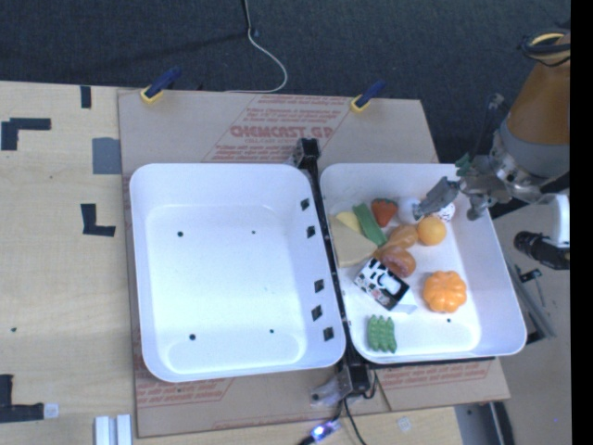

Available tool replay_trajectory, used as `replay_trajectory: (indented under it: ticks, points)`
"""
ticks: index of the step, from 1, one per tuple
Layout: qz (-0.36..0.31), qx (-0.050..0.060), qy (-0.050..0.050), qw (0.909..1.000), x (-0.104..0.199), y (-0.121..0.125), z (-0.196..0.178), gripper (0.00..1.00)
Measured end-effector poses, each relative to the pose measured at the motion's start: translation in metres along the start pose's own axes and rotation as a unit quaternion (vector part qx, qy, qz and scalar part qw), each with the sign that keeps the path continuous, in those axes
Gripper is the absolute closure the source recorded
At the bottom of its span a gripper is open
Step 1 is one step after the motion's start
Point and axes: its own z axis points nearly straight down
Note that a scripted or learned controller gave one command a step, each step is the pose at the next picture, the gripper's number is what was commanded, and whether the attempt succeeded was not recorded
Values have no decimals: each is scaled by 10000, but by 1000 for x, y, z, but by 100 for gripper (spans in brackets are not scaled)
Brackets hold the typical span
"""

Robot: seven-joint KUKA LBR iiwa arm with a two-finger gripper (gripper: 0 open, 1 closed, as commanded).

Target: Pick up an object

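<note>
The right bin [491, 276] holds several small objects. Among them are an orange pumpkin-shaped piece [445, 291], a small orange ball [430, 231], a black-and-white item [382, 282], a green ridged piece [381, 333], a red piece [384, 211], a long green piece [368, 223], a yellow piece [346, 220] and a brown piece [400, 248]. My gripper [454, 203] hangs over the bin's upper right part, just above and right of the orange ball. Its fingers are spread apart with nothing between them.
The left bin [222, 267] lies beside the right one, with a black hinge strip [320, 248] between them. Both rest on a cardboard sheet [278, 128] held by clamps. A cable [264, 44] runs across the dark floor behind.
</note>
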Motion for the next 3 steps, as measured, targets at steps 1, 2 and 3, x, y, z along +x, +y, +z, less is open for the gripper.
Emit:
replay_trajectory:
  ticks: [1,2,3]
  points:
    - [-5,44,17,10000,37,-18,146,0]
    - [-6,9,7,10000,35,-16,129,100]
    - [-6,-1,1,10000,79,-44,142,100]
